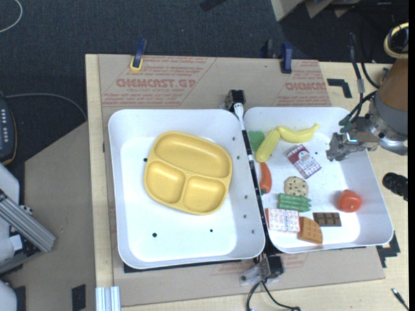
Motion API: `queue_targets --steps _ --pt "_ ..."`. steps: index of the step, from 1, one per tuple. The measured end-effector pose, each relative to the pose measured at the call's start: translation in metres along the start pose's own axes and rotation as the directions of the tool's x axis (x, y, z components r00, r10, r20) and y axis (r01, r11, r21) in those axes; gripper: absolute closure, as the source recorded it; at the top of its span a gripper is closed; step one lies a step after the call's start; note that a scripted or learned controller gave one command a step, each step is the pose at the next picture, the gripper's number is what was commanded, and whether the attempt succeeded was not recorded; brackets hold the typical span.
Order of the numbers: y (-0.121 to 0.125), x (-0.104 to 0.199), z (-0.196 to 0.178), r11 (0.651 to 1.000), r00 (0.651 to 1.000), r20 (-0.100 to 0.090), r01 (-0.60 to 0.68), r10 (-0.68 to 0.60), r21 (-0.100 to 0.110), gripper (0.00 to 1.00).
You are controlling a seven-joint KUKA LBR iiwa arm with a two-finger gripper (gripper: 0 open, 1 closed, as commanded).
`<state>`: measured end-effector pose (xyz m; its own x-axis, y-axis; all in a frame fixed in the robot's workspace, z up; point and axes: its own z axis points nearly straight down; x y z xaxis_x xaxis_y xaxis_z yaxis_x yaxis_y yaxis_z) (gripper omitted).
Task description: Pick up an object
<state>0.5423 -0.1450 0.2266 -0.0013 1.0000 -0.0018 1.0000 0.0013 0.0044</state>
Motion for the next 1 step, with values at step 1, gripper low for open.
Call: queue_targets --steps 1 --pt "-0.0150 0.0472 -0.0064 1.000 1.000 -0.004 0.003 -0.003 0.007 1.00"
